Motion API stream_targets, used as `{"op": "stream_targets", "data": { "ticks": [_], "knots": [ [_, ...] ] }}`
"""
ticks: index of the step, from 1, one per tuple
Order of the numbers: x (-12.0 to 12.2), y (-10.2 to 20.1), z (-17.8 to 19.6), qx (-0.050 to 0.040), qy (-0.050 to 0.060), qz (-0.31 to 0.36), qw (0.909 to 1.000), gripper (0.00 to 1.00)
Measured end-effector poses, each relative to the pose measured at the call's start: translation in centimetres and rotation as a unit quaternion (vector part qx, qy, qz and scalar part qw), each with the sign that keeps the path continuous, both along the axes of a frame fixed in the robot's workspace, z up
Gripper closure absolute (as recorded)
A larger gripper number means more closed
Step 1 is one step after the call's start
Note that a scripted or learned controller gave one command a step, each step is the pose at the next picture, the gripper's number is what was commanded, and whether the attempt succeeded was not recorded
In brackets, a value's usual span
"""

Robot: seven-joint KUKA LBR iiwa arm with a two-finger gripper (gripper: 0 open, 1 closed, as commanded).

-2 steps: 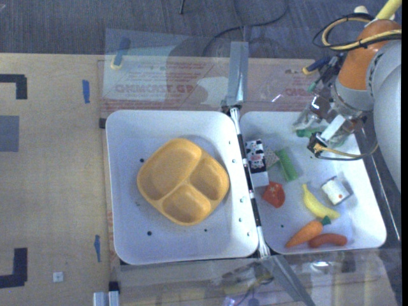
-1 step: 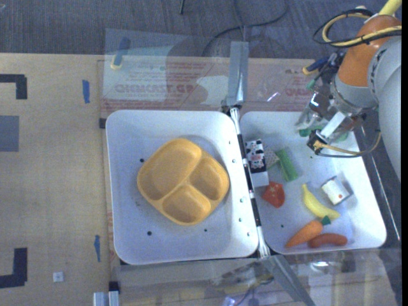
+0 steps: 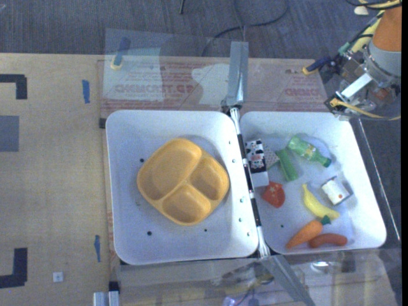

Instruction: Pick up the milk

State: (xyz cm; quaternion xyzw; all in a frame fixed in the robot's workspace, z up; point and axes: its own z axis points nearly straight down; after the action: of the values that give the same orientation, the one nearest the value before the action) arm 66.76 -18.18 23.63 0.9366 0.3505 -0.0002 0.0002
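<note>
Milk carton waits at the right bin's left wall; arm parked off the far right corner.

The milk (image 3: 257, 162), cow-patterned, lies against the right bin (image 3: 364, 171) divider, just left of a green bottle (image 3: 307, 150) and far of the strawberry (image 3: 275, 194). The gripper (image 3: 355, 94) hovers outside the bin; whether it is clenched cannot be told. A good approach drops straight down, clear of the wall. The carton's print is unreadable; red lettering on the far board (image 3: 153, 89) is too faint.

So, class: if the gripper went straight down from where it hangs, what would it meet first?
Probably the right bin's far right corner rim, not the milk; the gripper hangs there, depth unclear.
</note>
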Motion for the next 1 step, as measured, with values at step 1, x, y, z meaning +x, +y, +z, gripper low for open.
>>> {"op": "stream_targets", "data": {
  "ticks": [1],
  "knots": [
    [-1.52,8.96,6.84,0.0003,0.000,0.040,0.9992,1.00]
  ]
}}
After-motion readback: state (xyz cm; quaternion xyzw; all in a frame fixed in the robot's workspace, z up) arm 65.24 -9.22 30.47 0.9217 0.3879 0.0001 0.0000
